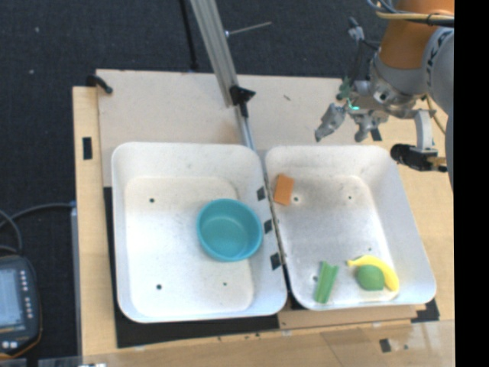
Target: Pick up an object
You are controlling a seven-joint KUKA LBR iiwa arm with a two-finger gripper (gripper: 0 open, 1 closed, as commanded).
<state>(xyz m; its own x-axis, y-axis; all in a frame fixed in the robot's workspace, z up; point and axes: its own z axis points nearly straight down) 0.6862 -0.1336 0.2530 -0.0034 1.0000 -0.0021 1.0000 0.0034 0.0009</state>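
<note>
- Stick (325, 282), green, lies at near edge of R bin (406, 197), long axis roughly front-to-back, slight tilt.
- Just to its right, w/ a small gap: green ball (370, 277), round, in near-right corner of same bin.
- Yellow banana (390, 278) curves round ball's far & right side, touching it; partly hidden by ball.
- Orange block (283, 189) sits in far-left part of R bin, close to wall shared w/ L bin, well apart from the three near-edge items.
- L bin (145, 159) holds a blue bowl (229, 230), upright, mouth up, right of bin's centre, near the shared wall.
- Gripper (348, 130) hangs over far rim of R bin, about mid-rim, above bare bench (168, 105) / bin edge; fingers apart, nothing between them.
- Gripper is well apart from every item; closest is block, down & to its left.
- Arm (409, 44) comes in from upper right, orange band above grey wrist.
- Metal pole (214, 37) slants from top centre down to where the two bins meet at far side.
- All items rest on bin floors; none lifted.
</note>
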